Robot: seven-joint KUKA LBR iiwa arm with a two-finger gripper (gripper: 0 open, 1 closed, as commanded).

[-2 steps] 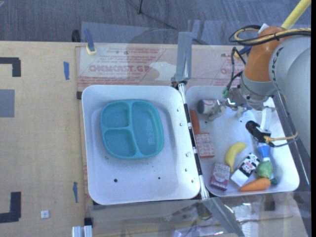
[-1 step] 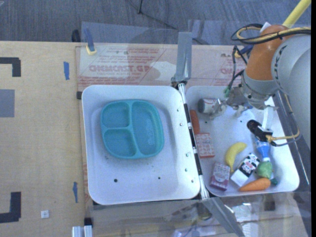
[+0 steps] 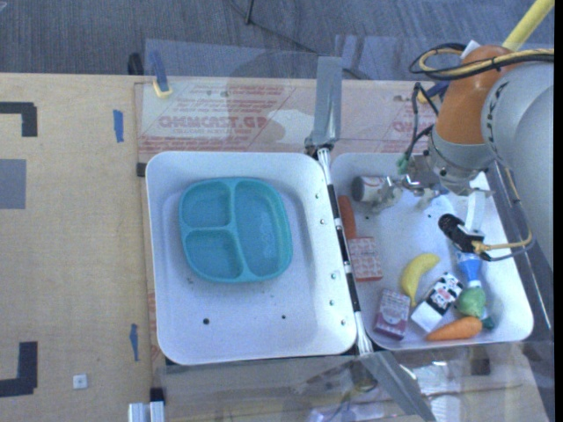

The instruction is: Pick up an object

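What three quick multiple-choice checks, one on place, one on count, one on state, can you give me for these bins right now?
1. Where does the teal plastic divided plate lie?
A. left white bin
B. right white bin
C. bench top

2. How many compartments does the plate have?
A. two
B. three
C. four

3. How does the yellow toy banana lie?
A. in the gripper
B. on the plate
C. loose on the right bin's floor

Answers: 1 A, it sits in the left bin; 2 B, three wells show; 3 C, it lies apart from the gripper.
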